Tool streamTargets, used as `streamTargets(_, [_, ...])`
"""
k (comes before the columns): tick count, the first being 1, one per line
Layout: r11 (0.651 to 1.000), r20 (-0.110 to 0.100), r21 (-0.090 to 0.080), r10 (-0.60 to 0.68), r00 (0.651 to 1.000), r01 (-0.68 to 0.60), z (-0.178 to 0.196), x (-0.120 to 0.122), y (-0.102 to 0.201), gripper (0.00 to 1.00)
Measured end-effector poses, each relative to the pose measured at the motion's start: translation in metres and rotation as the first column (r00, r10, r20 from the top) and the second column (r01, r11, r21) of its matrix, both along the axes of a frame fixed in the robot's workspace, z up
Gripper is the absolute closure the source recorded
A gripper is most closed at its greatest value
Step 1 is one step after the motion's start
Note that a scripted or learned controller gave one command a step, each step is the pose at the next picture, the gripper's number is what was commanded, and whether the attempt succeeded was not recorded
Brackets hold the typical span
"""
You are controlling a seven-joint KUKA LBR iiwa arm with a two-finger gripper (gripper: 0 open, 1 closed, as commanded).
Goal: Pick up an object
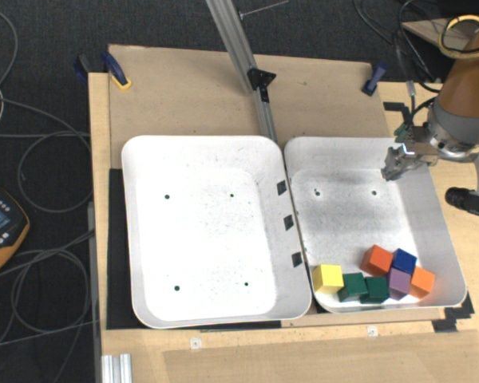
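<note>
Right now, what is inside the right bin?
Inside the right bin, a cluster of small blocks sits at the near edge: yellow, green, red, blue, purple, orange. Anything beneath them is covered.

The blocks (375, 276) crowd the right bin's (335, 174) near edge, packed touching, with little room between them. The rest of that bin's floor lies open. The slanted metal pole (239, 50) crosses the far side between the bins.
</note>
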State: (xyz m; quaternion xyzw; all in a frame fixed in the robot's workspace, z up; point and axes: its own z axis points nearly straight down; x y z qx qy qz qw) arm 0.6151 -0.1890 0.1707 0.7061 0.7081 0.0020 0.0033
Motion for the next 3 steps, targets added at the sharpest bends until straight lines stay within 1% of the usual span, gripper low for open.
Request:
streamTargets(1, [1.000,0.001,-0.001,-0.001,1.000,0.001,0.061,0.002,-0.009,1.00])
streamTargets(2, [1.000,-0.004,0.001,-0.001,1.000,0.001,0.068,0.003,-0.009,1.00])
streamTargets(3, [1.000,-0.009,0.005,0.003,1.000,-0.003,0.060,0.004,0.045,1.00])
